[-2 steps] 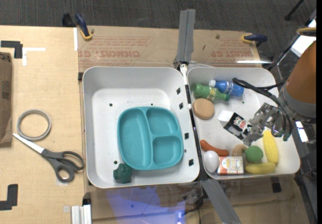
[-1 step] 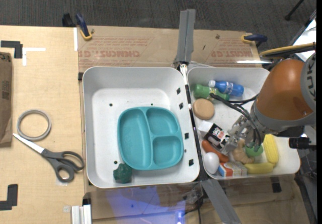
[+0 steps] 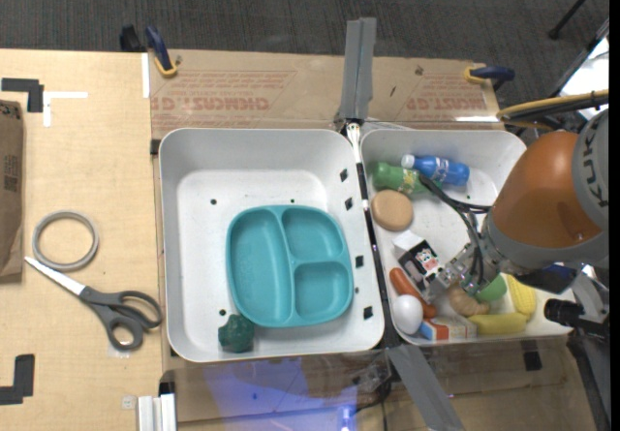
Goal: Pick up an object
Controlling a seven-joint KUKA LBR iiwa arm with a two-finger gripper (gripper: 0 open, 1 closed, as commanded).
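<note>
Gripper [image 3: 463, 274] sits low among toys in right bin [image 3: 513, 140]; can't tell its state. Brown lump [image 3: 466, 302] just below it looks light, hard, smooth; prob best pinched across its middle.

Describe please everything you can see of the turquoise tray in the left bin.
The turquoise tray looks like smooth plastic, with rounded corners and three compartments: one long, two smaller. It lies flat, face up and slightly turned, on the floor of the left bin, toward its front. A small dark green object sits against its front left corner.
</note>
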